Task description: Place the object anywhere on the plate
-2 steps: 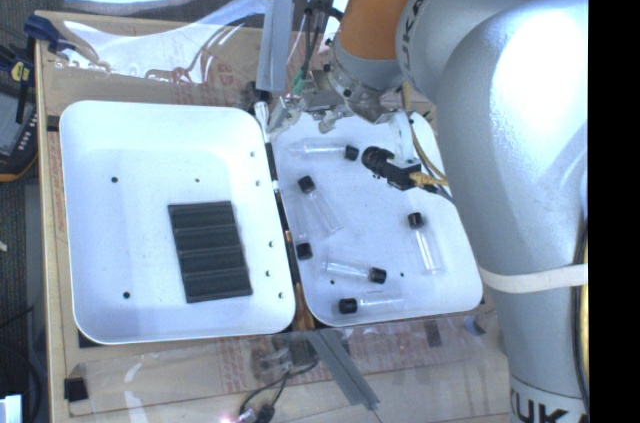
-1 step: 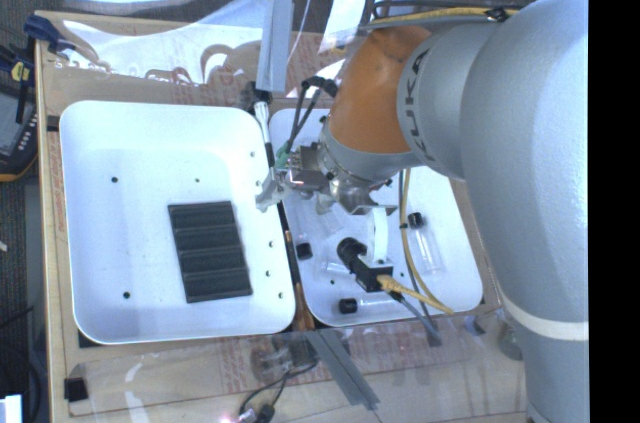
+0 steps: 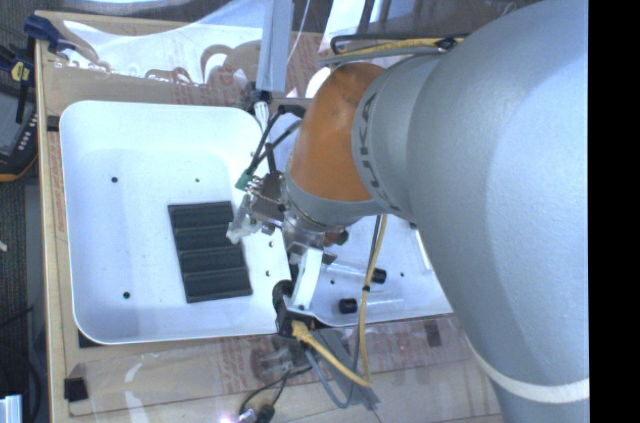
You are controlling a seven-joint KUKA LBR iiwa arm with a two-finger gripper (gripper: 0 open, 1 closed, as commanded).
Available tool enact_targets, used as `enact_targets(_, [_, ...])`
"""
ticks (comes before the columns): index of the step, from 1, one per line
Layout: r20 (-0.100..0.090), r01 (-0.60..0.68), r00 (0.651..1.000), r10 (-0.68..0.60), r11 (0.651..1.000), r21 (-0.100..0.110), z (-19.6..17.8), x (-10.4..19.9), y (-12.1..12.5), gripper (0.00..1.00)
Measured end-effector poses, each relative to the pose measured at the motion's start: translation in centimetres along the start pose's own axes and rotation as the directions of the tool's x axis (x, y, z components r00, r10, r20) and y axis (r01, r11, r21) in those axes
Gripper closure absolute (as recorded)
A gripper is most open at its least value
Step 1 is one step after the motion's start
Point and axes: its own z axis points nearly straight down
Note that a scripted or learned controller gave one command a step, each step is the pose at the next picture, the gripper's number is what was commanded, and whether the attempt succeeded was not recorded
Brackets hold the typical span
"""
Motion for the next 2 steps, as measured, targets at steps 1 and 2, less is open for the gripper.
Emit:
enact_targets(1, [0.0,-0.244,0.97,0.244,0.97,0.002,2.4,5.9,-3.6,0.0])
enact_targets(2, [0.0,-0.309,0.951,0.309,0.951,0.0,10.0,12.0,-6.5,0.0])
